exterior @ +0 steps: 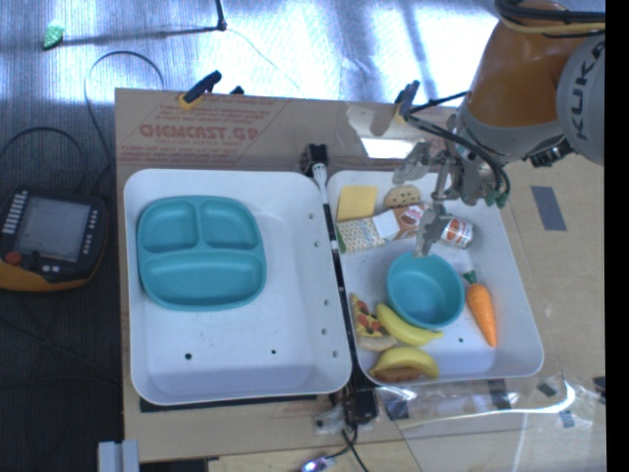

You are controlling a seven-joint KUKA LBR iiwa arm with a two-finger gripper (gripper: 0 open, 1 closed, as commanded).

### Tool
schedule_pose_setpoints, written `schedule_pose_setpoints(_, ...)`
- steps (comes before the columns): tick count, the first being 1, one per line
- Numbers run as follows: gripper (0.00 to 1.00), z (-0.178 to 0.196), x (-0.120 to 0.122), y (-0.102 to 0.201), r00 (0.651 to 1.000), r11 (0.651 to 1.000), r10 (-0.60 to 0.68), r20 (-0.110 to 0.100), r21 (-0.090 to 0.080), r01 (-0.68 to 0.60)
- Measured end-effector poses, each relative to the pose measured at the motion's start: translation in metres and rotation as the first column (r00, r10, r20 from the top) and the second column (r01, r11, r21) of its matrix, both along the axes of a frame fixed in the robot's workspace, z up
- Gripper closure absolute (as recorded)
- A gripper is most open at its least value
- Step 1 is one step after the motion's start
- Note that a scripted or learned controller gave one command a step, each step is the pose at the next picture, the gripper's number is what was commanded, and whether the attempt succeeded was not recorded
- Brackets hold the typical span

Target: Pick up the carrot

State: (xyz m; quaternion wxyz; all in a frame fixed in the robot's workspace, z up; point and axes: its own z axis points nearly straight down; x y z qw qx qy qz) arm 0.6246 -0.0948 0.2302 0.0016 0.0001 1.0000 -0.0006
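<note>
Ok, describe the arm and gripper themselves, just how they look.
The arm is grey with a broad orange band above the wrist and dark "KU" lettering on the grey shell. Thin black cables run off the wrist. The gripper is bare grey metal, slim and two-fingered.

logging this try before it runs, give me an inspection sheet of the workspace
surface: two white bins side by side on a brown board; right bin, left bin
job's things: carrot lies in the right bin by its right wall, beside the blue bowl, not held
clutter: banana, yellow block, cracker, small can, more toy food in the right bin; blue divided tray in the left bin
grippers: gripper over the back of the right bin, above the bowl, away from the carrot
cables: black cable on the floor
surroundings: handheld control pad at left
</note>
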Motion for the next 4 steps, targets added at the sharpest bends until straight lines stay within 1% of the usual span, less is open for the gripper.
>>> schedule_pose_setpoints(1,0.00,0.076,-0.044,-0.048,0.949,0.949,0.314,0.004,-0.004,-0.314)
schedule_pose_setpoints(2,0.00,-0.087,-0.031,-0.072,0.958,0.958,0.288,-0.014,0.011,-0.288)
schedule_pose_setpoints(3,0.00,-0.135,-0.094,-0.131,0.970,0.970,0.241,-0.009,0.003,-0.241)
schedule_pose_setpoints(4,1.00,-0.122,-0.088,-0.128,0.969,0.969,0.246,0.002,-0.004,-0.246)
